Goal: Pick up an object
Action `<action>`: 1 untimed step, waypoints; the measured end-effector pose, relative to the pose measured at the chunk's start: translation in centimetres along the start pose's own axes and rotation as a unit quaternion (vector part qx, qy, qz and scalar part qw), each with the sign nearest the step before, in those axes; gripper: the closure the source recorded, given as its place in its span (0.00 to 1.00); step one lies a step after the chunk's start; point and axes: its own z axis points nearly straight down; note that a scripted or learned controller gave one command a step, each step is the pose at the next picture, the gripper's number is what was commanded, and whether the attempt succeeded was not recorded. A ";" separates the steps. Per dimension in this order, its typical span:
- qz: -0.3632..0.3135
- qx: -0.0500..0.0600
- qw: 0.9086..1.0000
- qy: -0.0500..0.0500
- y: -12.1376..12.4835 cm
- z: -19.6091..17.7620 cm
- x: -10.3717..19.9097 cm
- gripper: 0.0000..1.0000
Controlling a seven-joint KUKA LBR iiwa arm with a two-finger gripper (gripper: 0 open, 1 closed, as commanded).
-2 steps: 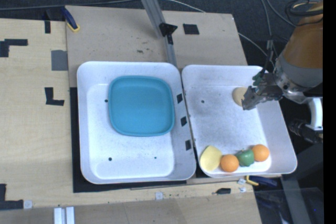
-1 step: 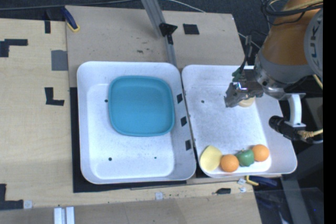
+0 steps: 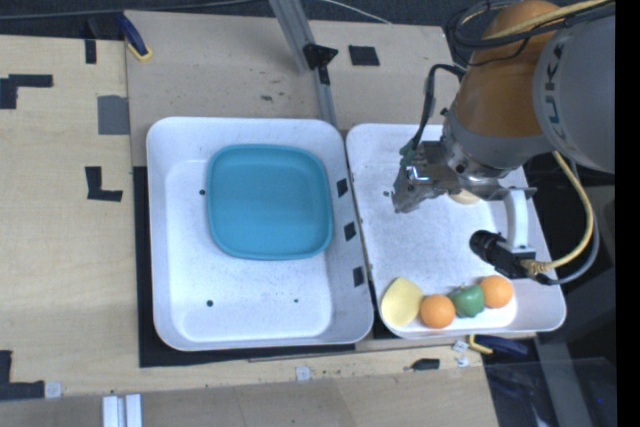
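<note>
My gripper [image 3: 408, 194] hangs over the upper middle of the right bin [image 3: 430, 245], pointing down and left. Nothing shows between its fingers. Along the bin's near edge lies a row of small objects: a yellow piece [image 3: 402, 300], an orange ball [image 3: 437, 311], a green object [image 3: 467, 301] and a second orange ball [image 3: 496, 291]. A pale object [image 3: 462, 198] peeks out just right of the gripper, mostly hidden by the wrist.
The left bin [image 3: 180, 245] holds a blue square plate [image 3: 269, 200] in its upper middle. A slanted metal pole [image 3: 290, 5] rises behind the bins. Cables and a black connector [image 3: 500, 253] hang over the right bin's right side.
</note>
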 end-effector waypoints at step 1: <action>0.000 0.000 1.000 0.000 -0.3 0.1 5.6 1.00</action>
